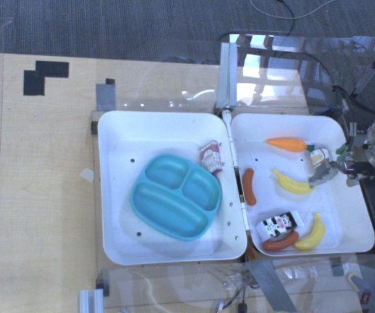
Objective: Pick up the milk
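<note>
The milk is a small carton with a black-and-white cow pattern. It lies on its side near the front of the right bin, with a red sausage against its front and a yellow banana to its right. My gripper reaches in from the right edge and hangs low over the bin's right middle, beside another banana. It stands well behind and to the right of the milk, not touching it.
The right bin also holds a carrot, a small orange-and-white item and a second red sausage. The left bin holds a blue divided plate and a reddish packet near the divider.
</note>
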Motion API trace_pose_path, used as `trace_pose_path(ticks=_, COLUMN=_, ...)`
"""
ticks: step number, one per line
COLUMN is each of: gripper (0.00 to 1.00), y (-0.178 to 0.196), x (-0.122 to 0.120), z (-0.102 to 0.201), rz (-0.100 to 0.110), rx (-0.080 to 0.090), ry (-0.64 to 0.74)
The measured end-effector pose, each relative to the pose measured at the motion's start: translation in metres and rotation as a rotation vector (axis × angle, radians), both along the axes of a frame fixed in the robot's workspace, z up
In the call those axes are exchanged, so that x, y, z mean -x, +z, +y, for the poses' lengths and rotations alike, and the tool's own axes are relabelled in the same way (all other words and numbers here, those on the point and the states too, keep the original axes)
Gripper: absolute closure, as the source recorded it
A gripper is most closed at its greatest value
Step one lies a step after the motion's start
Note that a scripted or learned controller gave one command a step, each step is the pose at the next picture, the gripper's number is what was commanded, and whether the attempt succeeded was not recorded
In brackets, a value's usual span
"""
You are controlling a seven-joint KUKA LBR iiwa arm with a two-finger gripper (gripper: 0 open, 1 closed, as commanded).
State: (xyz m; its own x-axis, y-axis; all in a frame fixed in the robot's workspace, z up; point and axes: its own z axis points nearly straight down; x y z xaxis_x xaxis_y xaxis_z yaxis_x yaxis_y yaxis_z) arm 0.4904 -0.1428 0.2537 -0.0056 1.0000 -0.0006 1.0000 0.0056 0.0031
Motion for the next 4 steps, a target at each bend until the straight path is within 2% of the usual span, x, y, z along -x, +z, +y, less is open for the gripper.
trace_pose_path(ticks=1, gripper=0.0, y=-0.085, x=0.002, z=0.06, rz=0.0, rx=0.0, ry=0.282)
trace_pose_path(ticks=2, gripper=0.0, y=-0.164, x=-0.002, z=0.023, rz=-0.013, rx=0.005, ry=0.396)
trace_pose_path(ticks=3, gripper=1.0, y=-0.152, x=-0.005, z=0.024, rz=-0.02, rx=0.005, ry=0.399)
trace_pose_path(ticks=4, gripper=1.0, y=-0.146, x=-0.053, z=0.013, rz=-0.003, rx=0.002, ry=0.272)
